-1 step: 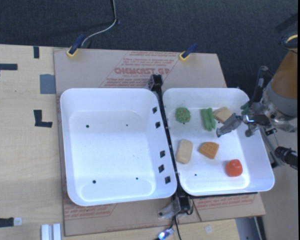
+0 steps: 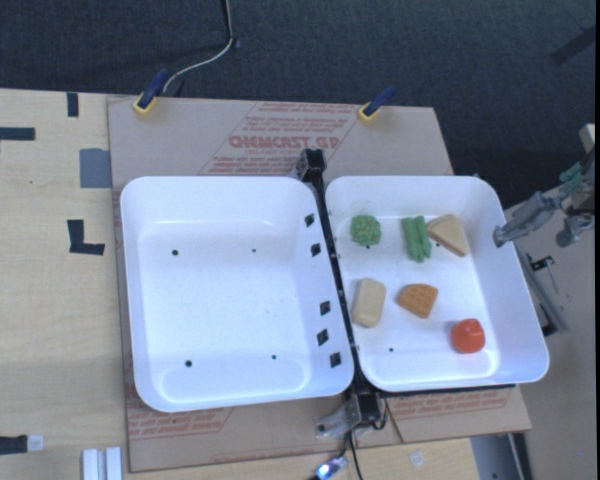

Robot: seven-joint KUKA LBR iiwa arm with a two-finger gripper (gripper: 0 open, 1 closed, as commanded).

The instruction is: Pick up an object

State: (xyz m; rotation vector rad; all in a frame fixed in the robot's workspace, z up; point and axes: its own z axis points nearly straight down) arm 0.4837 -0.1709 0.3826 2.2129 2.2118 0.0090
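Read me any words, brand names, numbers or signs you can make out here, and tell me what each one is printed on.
"CHEMCAST GP", roughly, in red capitals, seen upside down: on the brown cardboard sheet under the two white bins; the letters are blurred, so the reading is unsure.
Smaller red print around it and on the cardboard's near edge: too small to read.
Black tape marks on the wooden bench: shapes, not letters.

Two bins sit side by side on a board (image 2: 280,138) on the worktop (image 2: 40,298), and all the items lie in the right bin (image 2: 510,298). Along its far side, left to right: a floret (image 2: 366,230), a pod (image 2: 415,238) and a wedge (image 2: 448,235), these last two apparently touching. Nearer lie a block (image 2: 369,301), a chunk (image 2: 418,299) and, nearest right, a round piece (image 2: 468,336).
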